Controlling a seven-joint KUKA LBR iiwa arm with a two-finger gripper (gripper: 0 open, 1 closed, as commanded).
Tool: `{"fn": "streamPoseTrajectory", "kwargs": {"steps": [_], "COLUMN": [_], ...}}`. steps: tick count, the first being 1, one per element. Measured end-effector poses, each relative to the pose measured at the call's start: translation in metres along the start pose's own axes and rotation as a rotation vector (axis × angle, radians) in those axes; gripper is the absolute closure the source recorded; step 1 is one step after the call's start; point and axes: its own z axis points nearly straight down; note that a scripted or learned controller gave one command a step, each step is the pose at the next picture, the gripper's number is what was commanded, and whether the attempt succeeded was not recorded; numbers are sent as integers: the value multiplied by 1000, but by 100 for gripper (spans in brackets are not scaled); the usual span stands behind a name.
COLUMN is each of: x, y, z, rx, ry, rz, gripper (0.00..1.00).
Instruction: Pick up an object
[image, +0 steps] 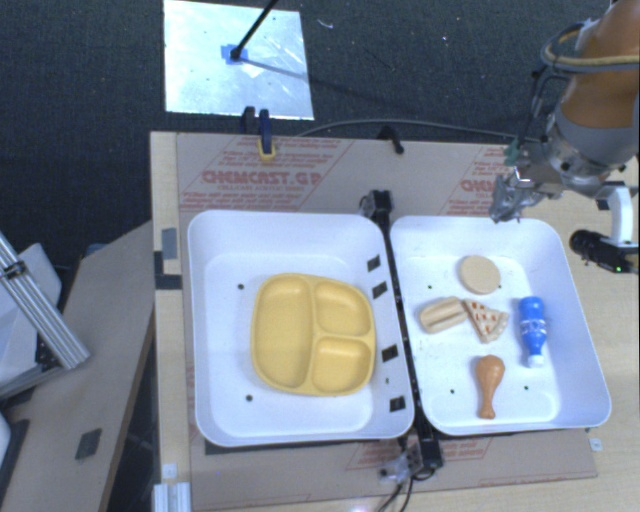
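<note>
Object candidates lie in the right bin (575, 330): a round cookie (480, 274), a bread roll (442, 315) touching a pizza slice (487, 321), a blue bottle (532, 329), and a drumstick (488, 384) nearest the front wall. My gripper (506, 203) hangs over the bin's back rim, apart from all of them; whether my jaws stand wide or narrow I cannot tell from here. The cookie is nearest and lies alone, so I judge it the cleanest target: centre above it, descend straight, close across its width. The roll and slice risk a double catch. The yellow plate (312, 334) sits in the left bin (215, 300).
</note>
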Motion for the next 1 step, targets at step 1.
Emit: {"fn": "streamPoseTrajectory", "kwargs": {"steps": [1], "x": [46], "y": [-25], "z": [21], "rx": [3], "ry": [1], "rz": [0], "gripper": [100]}}
